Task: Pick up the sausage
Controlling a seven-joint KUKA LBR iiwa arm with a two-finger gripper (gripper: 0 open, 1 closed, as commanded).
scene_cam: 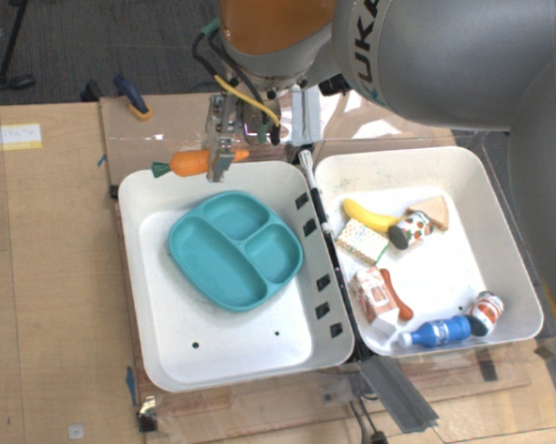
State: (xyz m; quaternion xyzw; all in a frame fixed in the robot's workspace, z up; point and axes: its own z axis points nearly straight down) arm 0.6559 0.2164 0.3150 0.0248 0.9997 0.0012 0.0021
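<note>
Lettering "KUKA" marks the arm; pincer clamps the carrot.

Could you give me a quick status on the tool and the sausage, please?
Tool over left bin's far edge, by the carrot. Sausage in right bin, ungrasped, beside a carton. Nothing on top of it.

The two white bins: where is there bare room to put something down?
Left bin: bare floor along the front, below the teal plate. Right bin: an open patch mid-right, between the bread slice and the blue bottle. It is crowded by the divider, around the banana and sausage.
</note>
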